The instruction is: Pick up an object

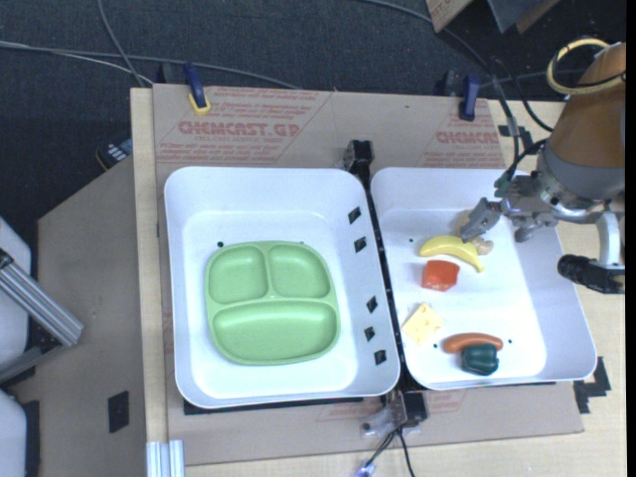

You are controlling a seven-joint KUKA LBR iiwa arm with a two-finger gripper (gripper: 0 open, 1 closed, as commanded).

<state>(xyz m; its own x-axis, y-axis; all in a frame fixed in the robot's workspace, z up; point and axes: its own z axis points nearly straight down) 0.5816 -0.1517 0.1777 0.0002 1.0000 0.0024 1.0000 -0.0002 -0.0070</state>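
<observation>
At the left of your view sits the left bin [189,266], a shallow white tray with rounded corners and a smooth glossy wall; inside it lies a pale green divided plate [272,300], matte plastic, rounded-rectangular, with two small compartments above one wide one. Small black clips line the seam between this tray and the right bin [556,316], which is of the same white moulded form. In the right bin you will find, from its left part inward, a pale yellow wedge of toy cheese [422,323] lying flat, a small red-orange blocky toy [440,275] just above it, and a curved yellow banana [453,250] touching or nearly touching that red piece. Nearer the front wall lie an orange sausage-shaped piece [471,342] and a dark green rounded toy [480,360], pressed close together. The gripper [479,224] hangs low just beside the banana's upper right end; its grey metal fingers show no object between them, and you cannot tell from this slant whether they stand apart or together
</observation>
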